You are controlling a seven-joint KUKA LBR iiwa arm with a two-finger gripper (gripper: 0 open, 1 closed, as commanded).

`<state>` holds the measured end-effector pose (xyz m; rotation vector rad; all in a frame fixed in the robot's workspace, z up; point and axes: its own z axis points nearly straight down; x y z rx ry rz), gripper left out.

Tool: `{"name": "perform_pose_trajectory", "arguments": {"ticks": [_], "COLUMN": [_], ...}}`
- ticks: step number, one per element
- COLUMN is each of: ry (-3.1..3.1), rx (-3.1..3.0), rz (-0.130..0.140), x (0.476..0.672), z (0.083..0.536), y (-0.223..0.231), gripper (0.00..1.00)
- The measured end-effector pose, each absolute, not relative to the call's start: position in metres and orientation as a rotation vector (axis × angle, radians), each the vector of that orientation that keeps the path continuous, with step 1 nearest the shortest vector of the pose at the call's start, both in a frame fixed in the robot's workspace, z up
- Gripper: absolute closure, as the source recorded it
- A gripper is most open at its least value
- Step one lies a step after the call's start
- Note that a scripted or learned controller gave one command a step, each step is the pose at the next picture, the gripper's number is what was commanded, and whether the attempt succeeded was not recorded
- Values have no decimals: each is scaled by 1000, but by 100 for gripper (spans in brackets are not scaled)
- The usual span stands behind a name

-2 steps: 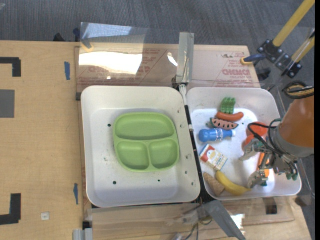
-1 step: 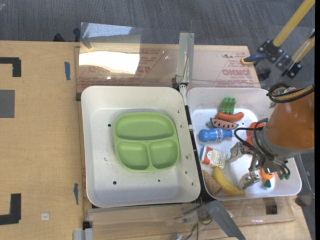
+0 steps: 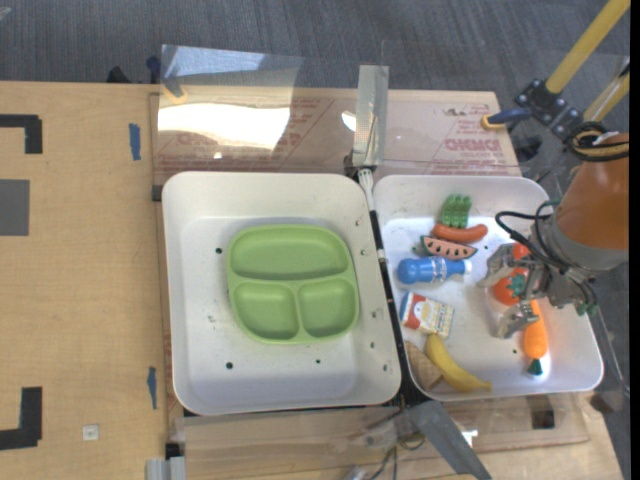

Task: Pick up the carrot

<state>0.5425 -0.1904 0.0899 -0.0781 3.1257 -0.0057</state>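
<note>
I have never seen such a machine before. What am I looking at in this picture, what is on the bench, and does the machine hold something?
One camera looks down at a slant on a bench. The grey and orange shape at the right is a robot arm; at its end sits a gripper, a two-finger hand. Two white bins stand side by side. The left bin holds a green plate with three compartments. The right bin holds toy food: a carrot, a banana, a blue bottle, a small carton, a watermelon slice, a hot dog and a green block. The gripper is low in the right bin, next to the carrot, which lies on the bin floor. I cannot tell whether it grips anything.
</note>
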Motion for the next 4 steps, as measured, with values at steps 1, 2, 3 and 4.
{"name": "perform_pose_trajectory", "arguments": {"ticks": [1,2,3,4], "ry": [3126,3115,3117,3108], "rx": [130,126,126,124], "rz": [-3,-8,-7,-10], "x": [488,492,491,494], "z": [90,103,102,113], "y": [-193,-193,-192,-192], "gripper": [0,100,0,100]}}
